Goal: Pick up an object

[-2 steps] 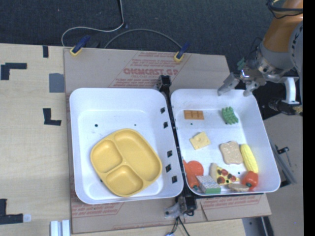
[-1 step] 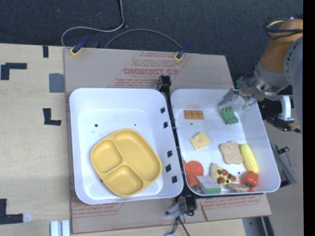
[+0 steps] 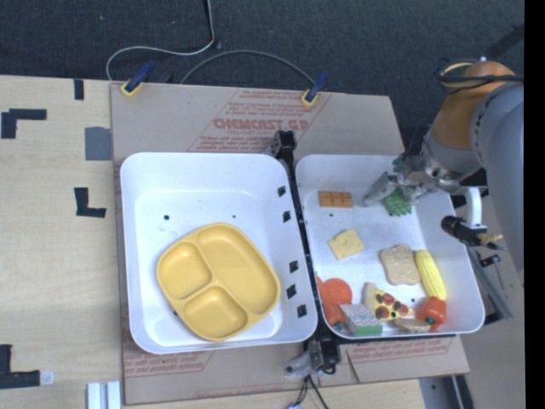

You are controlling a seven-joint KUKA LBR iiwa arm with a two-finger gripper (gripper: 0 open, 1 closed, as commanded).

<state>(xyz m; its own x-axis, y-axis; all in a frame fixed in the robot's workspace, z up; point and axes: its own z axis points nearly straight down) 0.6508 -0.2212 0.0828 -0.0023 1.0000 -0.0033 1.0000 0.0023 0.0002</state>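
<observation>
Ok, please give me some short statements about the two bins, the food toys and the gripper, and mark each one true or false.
1. The yellow divided plate lies in the left bin. True.
2. The gripper is over the left bin. False: it is at the upper right of the right bin, beside a green toy.
3. The corn cob lies in the right bin. True.
4. The waffle lies on the yellow plate. False: it lies on the right bin's floor.
5. The cheese wedge lies below the waffle in the view. True.
</observation>
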